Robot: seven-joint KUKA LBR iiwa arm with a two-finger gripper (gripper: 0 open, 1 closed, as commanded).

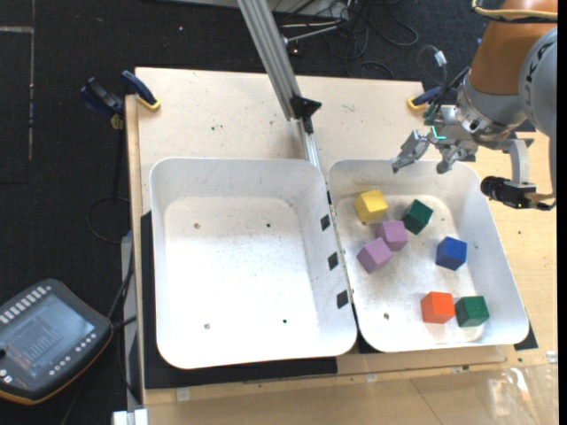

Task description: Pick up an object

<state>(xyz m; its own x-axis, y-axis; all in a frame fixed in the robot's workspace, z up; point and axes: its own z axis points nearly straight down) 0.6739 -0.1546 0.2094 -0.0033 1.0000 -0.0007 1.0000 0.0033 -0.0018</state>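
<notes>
Bench (230, 104): pale, under two white bins
Right bin (505, 282): holds seven small blocks
Yellow block (372, 205): nearest, below and left of the fingers
Gripper (427, 152): above the bin's far edge; spread open; pinching nothing

Legible text: none on any item in the camera view.
Handheld pendant (44, 339), lower left: its screen shows pale rows too small to read.
Coloured blocks: plain faces, unmarked.
White bins (239, 180): dark specks and small black tabs, not lettering.
</notes>
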